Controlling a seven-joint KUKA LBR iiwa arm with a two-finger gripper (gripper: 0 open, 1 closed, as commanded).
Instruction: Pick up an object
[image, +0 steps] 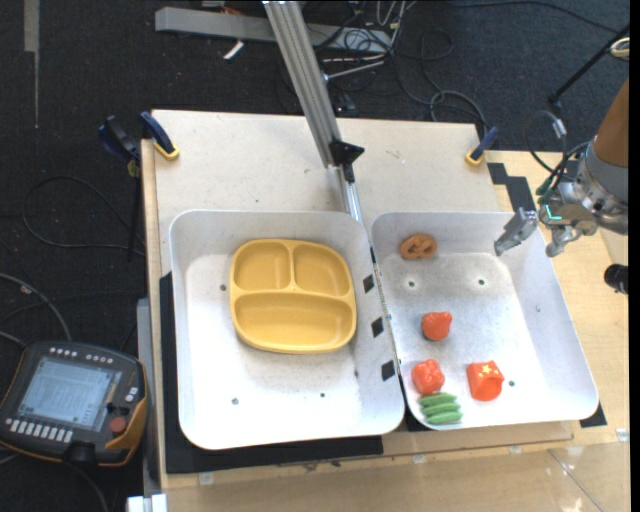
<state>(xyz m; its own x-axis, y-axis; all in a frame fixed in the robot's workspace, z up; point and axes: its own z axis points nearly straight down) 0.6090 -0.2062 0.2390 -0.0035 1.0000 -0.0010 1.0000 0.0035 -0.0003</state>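
The right bin (545, 300) holds a brown pretzel (418, 246) at its far left, a small red piece (436, 325) in the middle, and near the front a red-orange piece (428, 376), a red block (485, 380) and a green pea pod (440, 407). My gripper (535, 235) hovers over the far right corner of that bin, open, with nothing between its fingers. It is well to the right of the pretzel and apart from every object.
The left bin (200, 300) holds a yellow divided plate (294, 296). A slanted metal pole (310, 80) rises between the bins at the back. A teach pendant (70, 395) lies off the bench at the lower left. Clamps sit at the bench's far corners.
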